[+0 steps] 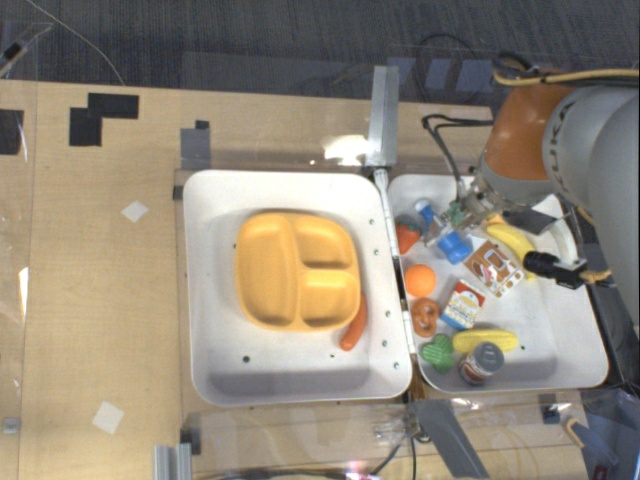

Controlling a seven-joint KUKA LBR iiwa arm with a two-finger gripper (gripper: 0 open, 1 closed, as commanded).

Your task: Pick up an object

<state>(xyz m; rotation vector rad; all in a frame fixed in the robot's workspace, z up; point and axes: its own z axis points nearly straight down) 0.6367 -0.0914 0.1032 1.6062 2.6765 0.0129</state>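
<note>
arm point(585, 138): cut off by the right edge
tool point(462, 211): fingers too small and cluttered to tell their state
banana point(507, 236): far end hidden under the arm
carton labels point(461, 304): print too small to read

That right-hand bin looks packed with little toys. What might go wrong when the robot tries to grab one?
The hand sits low in the right bin, among a blue block, a banana and a small carton lying close together. It could pinch two at once, or nudge its target aside and close on nothing. Pieces near the bin's left wall, like the orange ball, might be awkward to reach.
</note>
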